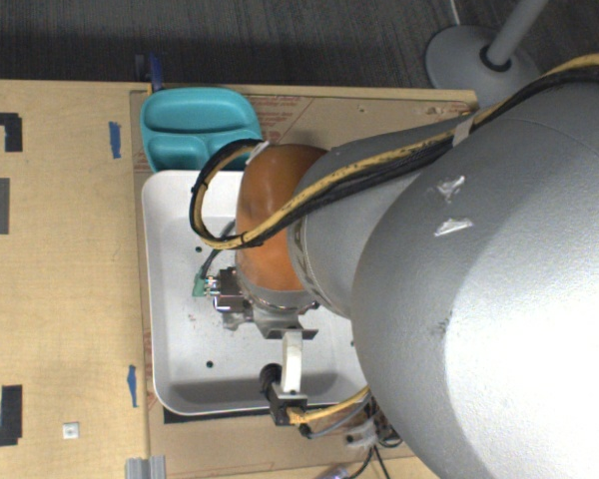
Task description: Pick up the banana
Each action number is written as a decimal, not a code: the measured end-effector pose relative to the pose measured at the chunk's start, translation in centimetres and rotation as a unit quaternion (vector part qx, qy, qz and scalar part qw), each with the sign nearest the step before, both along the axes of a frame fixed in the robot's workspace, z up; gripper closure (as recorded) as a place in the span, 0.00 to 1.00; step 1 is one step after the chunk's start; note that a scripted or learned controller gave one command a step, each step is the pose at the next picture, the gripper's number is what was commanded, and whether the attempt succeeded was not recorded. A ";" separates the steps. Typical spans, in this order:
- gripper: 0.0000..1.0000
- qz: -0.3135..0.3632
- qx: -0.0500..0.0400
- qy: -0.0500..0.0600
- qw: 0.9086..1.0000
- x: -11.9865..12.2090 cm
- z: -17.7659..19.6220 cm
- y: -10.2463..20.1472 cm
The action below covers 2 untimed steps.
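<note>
- The arm (pixel 459 267) hangs low over the white bin (pixel 175 297), its orange band (pixel 270 218) and wrist fittings (pixel 265 312) straight above wherever the jaws are. From where I stand that bulk covers most of the bin floor.
- Where the banana lies I cannot tell. If it is in this bin, it would be under the wrist, close by the jaws.
- The biggest risk, to my eye, is a blind close: jaws that come down slightly to one side of a curved, smooth fruit will likely nudge it away or pinch only its tip, and it would slip out on the lift.
- Pressing too low could jam the jaws against the bin floor or bruise the fruit.
- The looped black cable (pixel 205 218) beside the wrist swings near the teal tray (pixel 195 128), which stands just beyond the jaws' side of the bin, and it could snag there.
- I cannot tell how far open the jaws are, or whether they hold or touch anything.
</note>
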<state>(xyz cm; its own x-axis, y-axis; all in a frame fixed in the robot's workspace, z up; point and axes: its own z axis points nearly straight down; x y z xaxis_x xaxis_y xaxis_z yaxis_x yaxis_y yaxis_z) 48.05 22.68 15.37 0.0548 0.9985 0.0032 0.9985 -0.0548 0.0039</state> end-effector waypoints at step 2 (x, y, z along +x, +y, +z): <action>1.00 0.094 0.000 0.002 0.996 -0.1 -5.7 -0.1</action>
